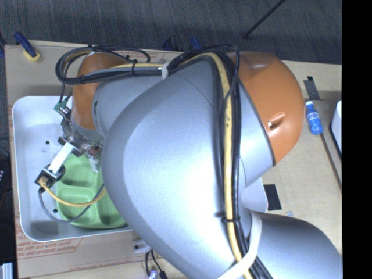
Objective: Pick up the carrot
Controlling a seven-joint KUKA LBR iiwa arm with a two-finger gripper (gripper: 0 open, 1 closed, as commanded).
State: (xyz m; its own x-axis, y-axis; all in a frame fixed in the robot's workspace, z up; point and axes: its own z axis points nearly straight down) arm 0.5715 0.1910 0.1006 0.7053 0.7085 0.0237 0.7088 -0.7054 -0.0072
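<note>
The arm (pixel 192 173) is the nearest item to the camera. Its grey housing and orange band (pixel 279 115) span the middle of the view because the arm reaches in from the right and folds down over the left bin (pixel 26 156). This posture is judged to place the wrist above the bin contents for a downward pick. Below the housing, the gripper (pixel 88 151) sits low inside the left bin, just above a pale green tray (pixel 75 182). The wrist hides its working end, so it cannot be told whether the gripper is released, clenched or grasping anything. The position of the carrot likewise cannot be told; the judgement is that it lies in the left bin beneath the arm, since that is where the gripper is directed. The green tray rests on the bin floor against the near wall. The bin stands on a pale wooden bench (pixel 325 214). A corner of the second bin (pixel 337 124) appears at the right, with a blue marker (pixel 313 120) lying just beside it. A blue clamp (pixel 24 44) grips the far left edge. Beyond the bench, the floor (pixel 116 7) is dark carpet.
</note>
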